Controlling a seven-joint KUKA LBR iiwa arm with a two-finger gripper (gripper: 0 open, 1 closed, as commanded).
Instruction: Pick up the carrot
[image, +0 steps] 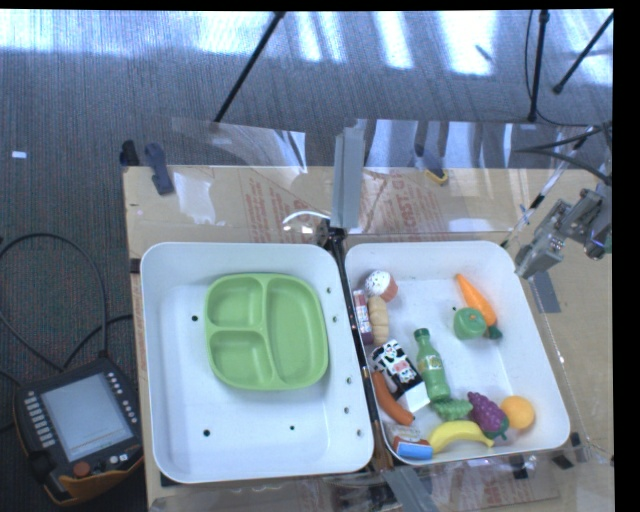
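While the carrot (474, 298) lay in the right bin (532, 330) near its far right corner, it showed as a slim orange taper with a green end, slanted, that end touching a round green toy (468, 323). Gripper (540, 254) hung above the bin's right rim, up and right of the carrot, apart from it; jaw state could not be told.

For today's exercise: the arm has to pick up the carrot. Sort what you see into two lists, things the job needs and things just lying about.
Needed for the job:
carrot
hand
right bin

Just lying about:
green bottle
banana
grapes
orange
green divided plate
left bin
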